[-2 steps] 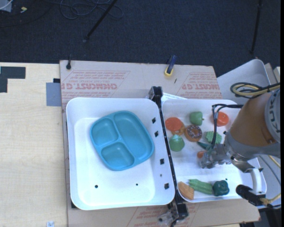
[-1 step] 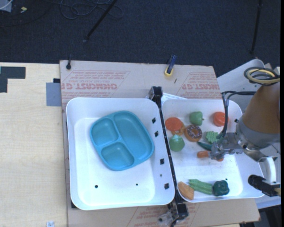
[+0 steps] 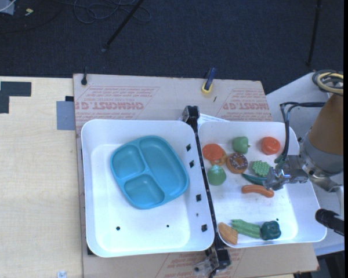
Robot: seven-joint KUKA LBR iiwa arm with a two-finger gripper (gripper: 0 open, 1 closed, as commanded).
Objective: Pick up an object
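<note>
The gripper is down inside the right bin, reaching in from the right, and whether it is spread or closed cannot be told from up here. Its tip sits right over the right end of the orange carrot-like piece, touching or nearly so. Just above-left lies the ridged green piece, beside the brown doughnut. Over in the left bin rests the blue divided plate.
</note>
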